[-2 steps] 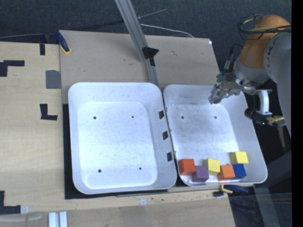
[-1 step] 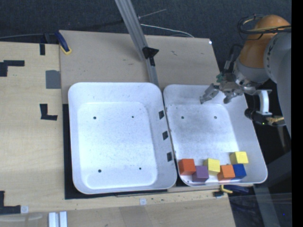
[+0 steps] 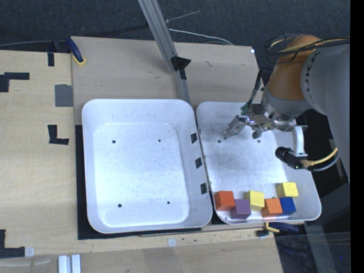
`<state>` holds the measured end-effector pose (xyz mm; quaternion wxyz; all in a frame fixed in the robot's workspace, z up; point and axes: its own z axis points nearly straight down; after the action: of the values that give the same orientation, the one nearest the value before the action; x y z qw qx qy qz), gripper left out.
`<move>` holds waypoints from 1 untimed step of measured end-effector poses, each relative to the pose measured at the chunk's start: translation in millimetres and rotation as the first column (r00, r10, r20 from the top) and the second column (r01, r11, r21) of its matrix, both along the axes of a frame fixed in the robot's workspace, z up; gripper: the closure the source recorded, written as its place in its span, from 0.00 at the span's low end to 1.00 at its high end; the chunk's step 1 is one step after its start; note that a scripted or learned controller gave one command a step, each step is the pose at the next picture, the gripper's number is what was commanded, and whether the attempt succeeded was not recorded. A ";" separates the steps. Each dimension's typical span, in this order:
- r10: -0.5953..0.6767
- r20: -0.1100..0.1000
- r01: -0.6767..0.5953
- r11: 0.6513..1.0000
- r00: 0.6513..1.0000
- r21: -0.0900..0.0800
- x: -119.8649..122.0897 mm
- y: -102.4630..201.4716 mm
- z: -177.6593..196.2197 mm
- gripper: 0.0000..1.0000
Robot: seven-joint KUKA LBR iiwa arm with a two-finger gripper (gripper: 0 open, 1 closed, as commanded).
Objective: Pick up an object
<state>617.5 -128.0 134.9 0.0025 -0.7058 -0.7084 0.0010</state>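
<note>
Several small blocks lie along the near edge of the right bin (image 3: 227, 152): an orange block (image 3: 224, 199), a purple block (image 3: 242, 208), a yellow block (image 3: 256, 199), a second orange block (image 3: 272, 207), a blue block (image 3: 287, 206) and another yellow block (image 3: 288, 189). My gripper (image 3: 245, 129) hangs over the far part of the right bin, well above the blocks and apart from them. Its fingers (image 3: 232, 128) are spread open with nothing between them.
The left bin (image 3: 91, 152) sits beside the right one. A slanted metal rail (image 3: 162, 36) runs from the top of the view down to the bins' shared corner. The grey arm with its orange band (image 3: 293, 75) comes in from the right, with a black cable at the wrist.
</note>
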 end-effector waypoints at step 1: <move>0.000 0.005 0.000 1.000 1.000 -0.001 54.3 8.7 -45.8 0.00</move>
<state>671.9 -119.3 89.0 0.0003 -0.7057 -0.7085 -0.0002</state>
